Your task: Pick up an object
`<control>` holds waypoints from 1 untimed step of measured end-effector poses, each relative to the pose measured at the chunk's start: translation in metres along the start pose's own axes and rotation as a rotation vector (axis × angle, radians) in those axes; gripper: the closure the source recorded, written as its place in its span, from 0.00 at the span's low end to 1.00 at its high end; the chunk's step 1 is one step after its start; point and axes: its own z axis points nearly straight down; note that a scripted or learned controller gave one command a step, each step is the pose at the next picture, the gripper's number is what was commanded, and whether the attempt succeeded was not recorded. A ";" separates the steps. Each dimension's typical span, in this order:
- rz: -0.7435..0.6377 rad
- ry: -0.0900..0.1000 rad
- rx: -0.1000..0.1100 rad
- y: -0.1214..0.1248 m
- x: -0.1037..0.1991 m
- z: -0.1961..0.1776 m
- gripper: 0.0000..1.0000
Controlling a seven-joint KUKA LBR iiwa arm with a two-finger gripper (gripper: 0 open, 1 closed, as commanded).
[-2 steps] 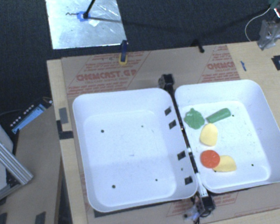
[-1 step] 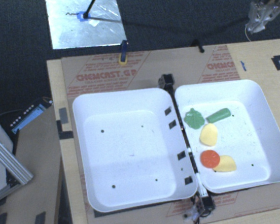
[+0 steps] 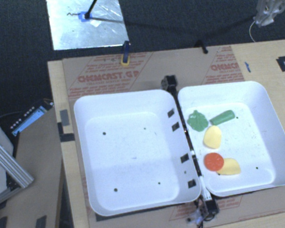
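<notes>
At top right, the claw [image 3: 269,9] hangs, touching nothing.

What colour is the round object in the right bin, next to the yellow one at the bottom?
Orange-red. The round object shows clearly in the camera view.

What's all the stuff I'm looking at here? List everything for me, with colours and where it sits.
Bins: 2, white, side by side on the bench; left bin, right bin.
Green toys: 2, right bin, upper part; a leafy one and a long one.
Yellow toys: 2, right bin; one in the middle, one lower.
Orange-red round toy: 1, touching the lower yellow one.
Shiny sheet: 1, silver, on the dark floor above.
Gripper: 1, grey, top right corner, away from both bins.
</notes>
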 end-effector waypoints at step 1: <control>-0.002 0.004 0.018 -0.003 0.060 0.219 1.00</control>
